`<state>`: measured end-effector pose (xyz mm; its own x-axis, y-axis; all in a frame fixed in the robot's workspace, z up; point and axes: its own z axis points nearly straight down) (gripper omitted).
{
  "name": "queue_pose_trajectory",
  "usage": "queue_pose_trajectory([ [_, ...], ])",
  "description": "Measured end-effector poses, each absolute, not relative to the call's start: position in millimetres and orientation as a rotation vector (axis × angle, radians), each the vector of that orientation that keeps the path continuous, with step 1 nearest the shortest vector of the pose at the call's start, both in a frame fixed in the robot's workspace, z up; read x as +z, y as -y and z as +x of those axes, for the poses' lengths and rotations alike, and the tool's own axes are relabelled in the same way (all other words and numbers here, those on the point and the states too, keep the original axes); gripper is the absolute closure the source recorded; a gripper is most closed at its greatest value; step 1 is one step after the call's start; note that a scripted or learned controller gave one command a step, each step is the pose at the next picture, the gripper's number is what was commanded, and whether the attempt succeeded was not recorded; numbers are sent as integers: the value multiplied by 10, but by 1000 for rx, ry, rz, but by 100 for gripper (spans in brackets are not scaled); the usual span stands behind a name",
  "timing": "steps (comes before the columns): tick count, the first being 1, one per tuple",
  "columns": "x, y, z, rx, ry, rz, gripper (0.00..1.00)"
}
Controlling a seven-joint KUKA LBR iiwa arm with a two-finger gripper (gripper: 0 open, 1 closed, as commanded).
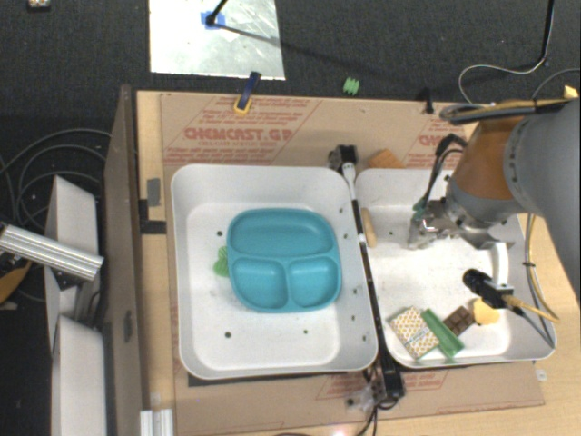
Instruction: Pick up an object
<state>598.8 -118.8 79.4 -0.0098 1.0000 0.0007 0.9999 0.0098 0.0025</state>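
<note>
Dark carpet surrounds my bench, a pale brown printed board, with a shiny metal sheet on the floor behind it. On the board the left white bin holds a teal divided plastic tray, while in the right white bin the gripper of the grey arm sits in the far half, toward the other bin, and I cannot tell whether it is wide or narrow. Well apart from it, along that bin's near edge, lie a checkered packet, a green strip, a brown block and a small yellow piece.
</note>
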Motion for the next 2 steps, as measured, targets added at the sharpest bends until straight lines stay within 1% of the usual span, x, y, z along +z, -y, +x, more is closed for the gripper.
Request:
queue_pose_trajectory([
  [1, 846, 1234, 5982, 2, -2224, 2217, 0],
  [2, 867, 1723, 6727, 8, -2218, 2208, 0],
])
